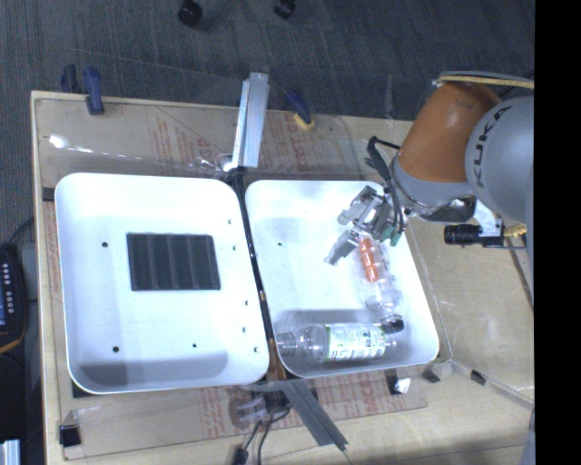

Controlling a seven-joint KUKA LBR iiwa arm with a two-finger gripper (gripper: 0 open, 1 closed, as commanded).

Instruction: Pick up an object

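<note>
Plywood made up the surface [490, 318] we looked down on, pale and printed with faint red lettering, and beyond its far edge we saw dark carpet [136, 36] with two black caster wheels [191, 13]. Blue clamps [93, 89] gripped the far edge of the surface, and a grey metal bar [250, 120] stood up at the seam where the two white bins met. The left bin [82, 227] carried a dark ribbed rectangular panel [172, 262] on its floor. The right bin [290, 263] held the task's things.

The arm [472, 145] came in from the right, its orange band sitting above the far right corner of the right bin, and the hand [361, 227] hung low over the far right part of that bin. We could not tell whether the hand's fingers were spread or closed, since the metal parts blurred together from above.

A small clear bottle with an orange label [374, 271] lay just beside the hand, on the near side of it, its orange end closest to the hand and its body running toward the bin's near right corner; whether the two touched we could not make out. A larger clear bottle [340, 341] lay on its side along the near wall of the right bin, well apart from the hand, its dark cap pointing right.
</note>
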